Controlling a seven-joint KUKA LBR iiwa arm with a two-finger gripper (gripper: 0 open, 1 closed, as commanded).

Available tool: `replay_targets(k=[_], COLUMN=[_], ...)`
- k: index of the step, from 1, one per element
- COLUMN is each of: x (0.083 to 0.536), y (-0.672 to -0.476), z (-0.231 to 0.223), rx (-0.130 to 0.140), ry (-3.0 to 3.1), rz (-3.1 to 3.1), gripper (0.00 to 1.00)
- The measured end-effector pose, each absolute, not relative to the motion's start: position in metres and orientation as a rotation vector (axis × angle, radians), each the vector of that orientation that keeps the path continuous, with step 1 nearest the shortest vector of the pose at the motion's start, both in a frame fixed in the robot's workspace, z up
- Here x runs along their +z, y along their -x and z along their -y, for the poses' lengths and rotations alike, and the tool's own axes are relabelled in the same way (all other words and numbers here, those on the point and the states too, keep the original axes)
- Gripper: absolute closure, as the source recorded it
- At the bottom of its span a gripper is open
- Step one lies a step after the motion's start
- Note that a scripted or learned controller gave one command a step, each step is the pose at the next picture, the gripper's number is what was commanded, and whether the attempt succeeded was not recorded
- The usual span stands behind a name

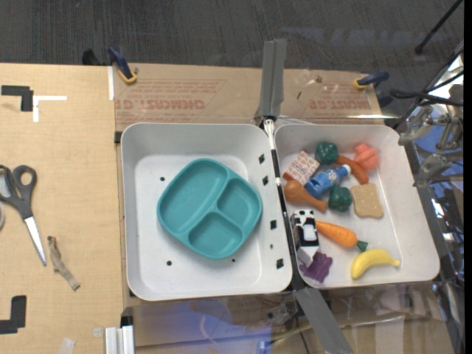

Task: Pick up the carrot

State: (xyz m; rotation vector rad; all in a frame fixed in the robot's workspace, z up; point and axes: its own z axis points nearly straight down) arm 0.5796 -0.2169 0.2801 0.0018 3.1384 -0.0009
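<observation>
Carrot (336, 232): lies on its side in the right bin (413, 220), near the middle of its front half, green tip pointing to the banana.
Carrot's neighbours: a black-and-white toy (304, 227) touching its blunt end; the banana (373, 262) just beside the green tip; a bread slice (366, 200) behind it, apart.
Further back in the same bin: a blue bottle (329, 179) and a small printed box (301, 166), close together.
Left bin (140, 264): holds a teal divided plate (210, 209).
Bench, far left: scissors (22, 201).
</observation>
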Motion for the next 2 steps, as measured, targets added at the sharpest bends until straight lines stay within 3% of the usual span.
replay_targets(k=[1, 2], x=[0.096, 0.096], y=[-0.545, -0.505], z=[0.211, 0.159], rx=[-0.004, -0.001], ry=[0.122, 0.07], rz=[-3.131, -3.131], gripper=[0.0, 0.0])
